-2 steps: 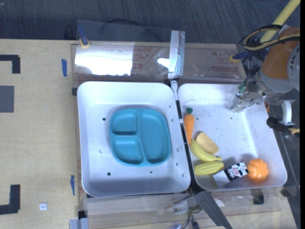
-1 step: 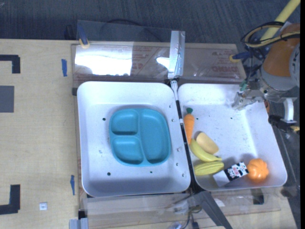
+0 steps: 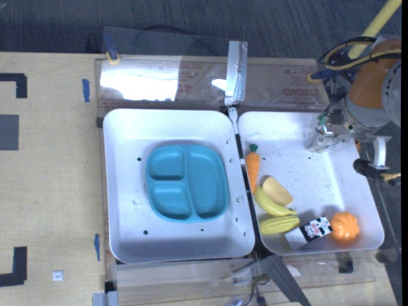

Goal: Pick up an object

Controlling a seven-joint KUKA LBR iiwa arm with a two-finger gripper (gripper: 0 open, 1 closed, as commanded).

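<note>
Hovering end effector (image 3: pixel 324 138) above right bin (image 3: pixel 299 164)

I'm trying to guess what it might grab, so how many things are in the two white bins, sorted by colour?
Blue: 1, the divided plate in the left bin
Orange: 2, the carrot and the small pumpkin
Yellow: 3, the banana, the pale wedge and the corn cob
Black and white: 1, the small toy
Total: 7, six of them in the right bin
</note>
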